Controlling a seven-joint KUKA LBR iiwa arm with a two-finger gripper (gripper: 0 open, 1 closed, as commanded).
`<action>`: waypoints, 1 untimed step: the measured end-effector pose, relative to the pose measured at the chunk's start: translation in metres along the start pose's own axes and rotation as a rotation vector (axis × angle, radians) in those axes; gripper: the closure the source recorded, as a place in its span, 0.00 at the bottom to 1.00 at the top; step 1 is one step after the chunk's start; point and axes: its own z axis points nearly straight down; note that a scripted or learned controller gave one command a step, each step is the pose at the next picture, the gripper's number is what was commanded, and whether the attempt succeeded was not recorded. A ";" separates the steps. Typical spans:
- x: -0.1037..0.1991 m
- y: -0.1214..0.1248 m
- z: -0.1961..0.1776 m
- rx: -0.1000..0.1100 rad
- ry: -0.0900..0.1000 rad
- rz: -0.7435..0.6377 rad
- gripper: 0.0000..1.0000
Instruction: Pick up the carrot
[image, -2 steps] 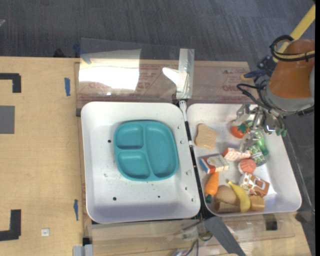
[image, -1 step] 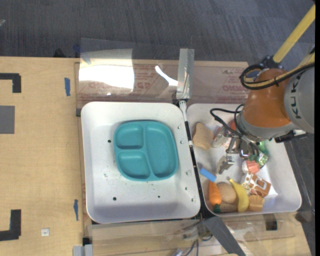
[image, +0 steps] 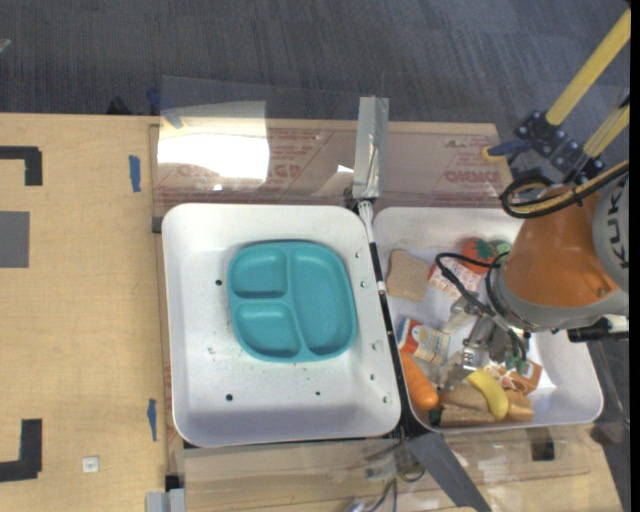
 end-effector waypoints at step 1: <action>0.025 -0.017 -0.001 0.001 -0.004 -0.428 0.00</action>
